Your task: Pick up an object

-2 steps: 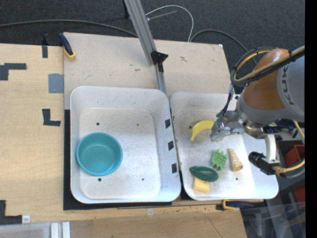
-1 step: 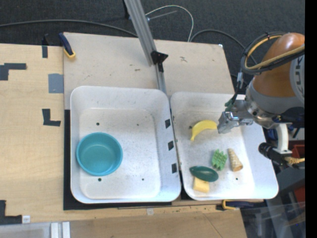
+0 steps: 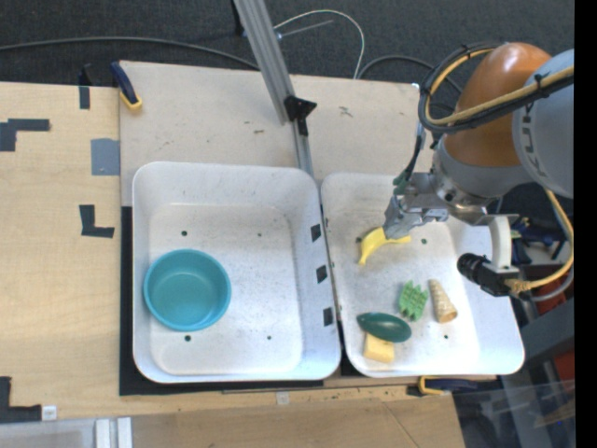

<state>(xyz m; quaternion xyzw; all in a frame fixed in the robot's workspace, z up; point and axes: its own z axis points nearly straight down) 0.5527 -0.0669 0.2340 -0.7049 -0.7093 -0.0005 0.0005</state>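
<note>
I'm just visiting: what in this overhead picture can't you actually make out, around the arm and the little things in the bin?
- Gripper fingertips at the yellow plastic banana: too small and blurred to tell whether they grip it.
- Yellow block: partly covered by the dark green oval piece.
- Small green ridged toy: too small to identify.
- Grey arm: cut off by the right edge.

The hand (image 3: 403,224) covers the upper end of the banana (image 3: 373,245), and whether its fingers grip the fruit cannot be told. The arm (image 3: 522,129) runs off the frame's right edge. The dark green piece (image 3: 384,326) overlaps the yellow block (image 3: 378,348) near the right bin's (image 3: 485,343) front edge; what each is stays unclear.
</note>
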